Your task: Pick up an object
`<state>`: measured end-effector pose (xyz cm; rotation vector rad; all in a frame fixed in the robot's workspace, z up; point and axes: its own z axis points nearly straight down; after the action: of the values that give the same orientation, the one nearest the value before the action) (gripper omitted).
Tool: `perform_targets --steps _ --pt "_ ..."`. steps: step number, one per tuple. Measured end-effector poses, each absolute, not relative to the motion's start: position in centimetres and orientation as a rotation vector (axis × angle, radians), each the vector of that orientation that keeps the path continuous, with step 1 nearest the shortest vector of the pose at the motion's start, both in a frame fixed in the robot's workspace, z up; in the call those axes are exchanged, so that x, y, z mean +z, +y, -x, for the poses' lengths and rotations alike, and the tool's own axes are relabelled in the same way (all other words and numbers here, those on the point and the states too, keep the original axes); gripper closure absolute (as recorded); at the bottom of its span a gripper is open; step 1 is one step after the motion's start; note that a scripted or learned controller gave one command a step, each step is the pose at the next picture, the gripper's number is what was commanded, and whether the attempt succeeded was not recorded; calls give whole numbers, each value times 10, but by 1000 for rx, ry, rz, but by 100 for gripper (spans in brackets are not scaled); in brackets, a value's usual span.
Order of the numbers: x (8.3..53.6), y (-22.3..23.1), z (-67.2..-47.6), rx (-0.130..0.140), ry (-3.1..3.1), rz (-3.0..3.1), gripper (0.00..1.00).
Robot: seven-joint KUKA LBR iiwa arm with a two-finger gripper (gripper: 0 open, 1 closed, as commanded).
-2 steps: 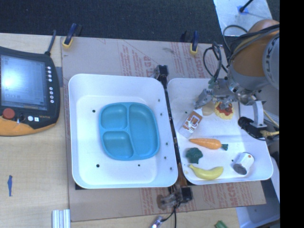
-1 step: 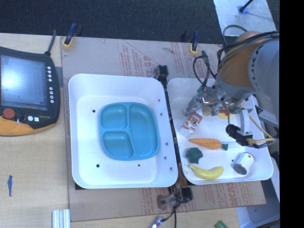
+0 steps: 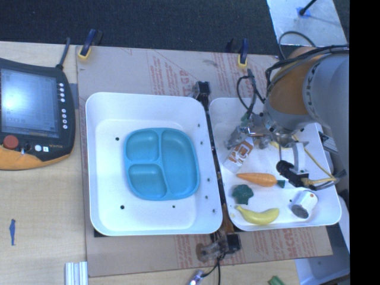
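The arm (image 3: 309, 88) hides the right bin's (image 3: 332, 215) far corner and the pincer's (image 3: 252, 132) fingertips, the print on the small brown-and-white packet (image 3: 239, 154) is too small to read, and the teach pendant (image 3: 32, 117) is cut off at the left edge.

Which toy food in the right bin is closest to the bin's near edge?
The yellow banana, lying below the green broccoli and the orange carrot.
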<state>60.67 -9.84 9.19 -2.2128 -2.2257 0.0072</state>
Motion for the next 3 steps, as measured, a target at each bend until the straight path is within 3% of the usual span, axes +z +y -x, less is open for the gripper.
perform_targets --steps 3 --pt "92 -97 -629 4 -2229 2215 0"
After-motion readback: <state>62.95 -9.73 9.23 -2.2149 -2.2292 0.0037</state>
